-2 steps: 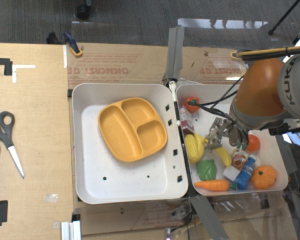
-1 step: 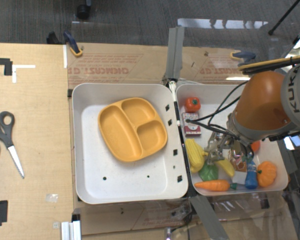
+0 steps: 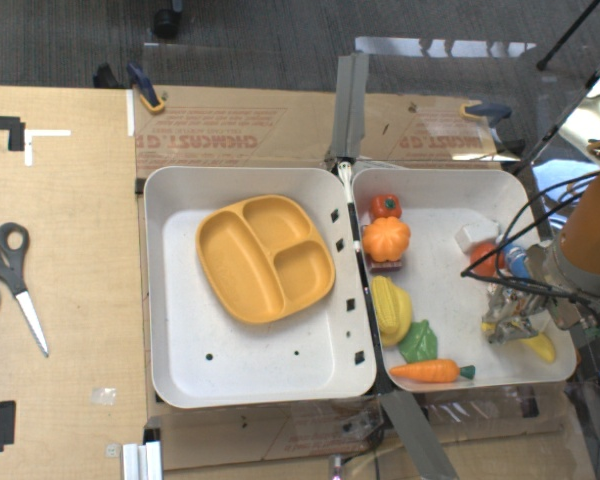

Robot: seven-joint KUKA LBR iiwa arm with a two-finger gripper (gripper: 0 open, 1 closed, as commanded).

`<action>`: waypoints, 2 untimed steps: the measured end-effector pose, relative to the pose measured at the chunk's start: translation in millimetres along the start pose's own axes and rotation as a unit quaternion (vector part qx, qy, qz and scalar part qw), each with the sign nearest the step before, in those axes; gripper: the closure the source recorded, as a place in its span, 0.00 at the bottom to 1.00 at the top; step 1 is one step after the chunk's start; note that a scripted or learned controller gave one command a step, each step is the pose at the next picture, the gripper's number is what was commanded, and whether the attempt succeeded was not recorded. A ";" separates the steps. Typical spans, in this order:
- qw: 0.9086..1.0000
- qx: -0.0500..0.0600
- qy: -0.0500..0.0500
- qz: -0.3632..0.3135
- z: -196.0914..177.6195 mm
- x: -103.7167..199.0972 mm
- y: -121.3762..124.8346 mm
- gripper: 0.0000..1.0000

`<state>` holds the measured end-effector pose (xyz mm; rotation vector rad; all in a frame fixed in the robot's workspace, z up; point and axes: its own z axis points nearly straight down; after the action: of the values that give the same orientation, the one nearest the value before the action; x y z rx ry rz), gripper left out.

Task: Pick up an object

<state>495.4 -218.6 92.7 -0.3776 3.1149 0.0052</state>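
The right bin (image 3: 442, 184) holds several toy foods. A small red tomato (image 3: 385, 206) and an orange pumpkin (image 3: 386, 239) lie along its left wall, with a yellow pepper (image 3: 392, 308) and a green leafy piece (image 3: 418, 342) below them. A carrot (image 3: 426, 371) lies by the front wall. A white block (image 3: 475, 236) and a red piece (image 3: 485, 260) sit further right. My gripper (image 3: 510, 323) is low at the bin's right side, directly beside a yellow piece (image 3: 540, 347) that it partly covers. Cables hide its tip.
The left bin (image 3: 180, 368) holds a yellow divided plate (image 3: 265, 258). Scissors (image 3: 15, 278) lie on the wooden bench at far left. A metal bar (image 3: 349, 108) stands behind the divider between the bins.
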 end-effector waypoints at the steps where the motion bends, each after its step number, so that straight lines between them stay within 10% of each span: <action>1: 0.997 0.001 0.000 0.075 1.1 -79.3 31.0 1.00; 2: 0.974 0.002 -0.001 0.229 0.9 -138.8 80.2 1.00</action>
<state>611.0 -107.5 92.7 0.3444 3.1177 0.0017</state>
